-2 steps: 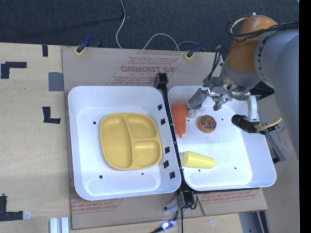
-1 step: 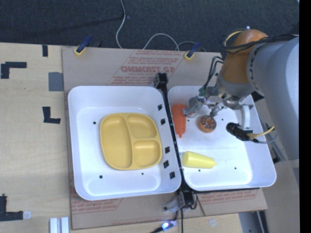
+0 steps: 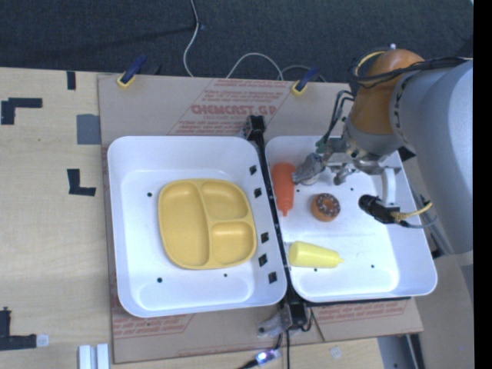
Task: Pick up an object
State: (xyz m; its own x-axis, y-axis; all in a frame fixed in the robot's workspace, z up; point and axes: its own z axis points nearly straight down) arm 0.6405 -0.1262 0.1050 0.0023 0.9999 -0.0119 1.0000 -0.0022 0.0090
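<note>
In the right bin (image 3: 400,271) lie an orange carrot (image 3: 283,188) along the left wall, a small brown doughnut (image 3: 325,207) in the middle, and a pale yellow corn-like piece (image 3: 313,255) toward the front. My gripper (image 3: 321,169) hangs over the bin's back part, just right of the carrot's upper end and above the doughnut. Its fingers point down and stand a little apart, with nothing between them.
The left bin (image 3: 131,283) bears a yellow divided plate (image 3: 207,223). A black clip strip (image 3: 264,206) runs between the two bins. The grey arm with its orange band (image 3: 380,91) fills the right side. Cables (image 3: 231,60) lie behind the bins.
</note>
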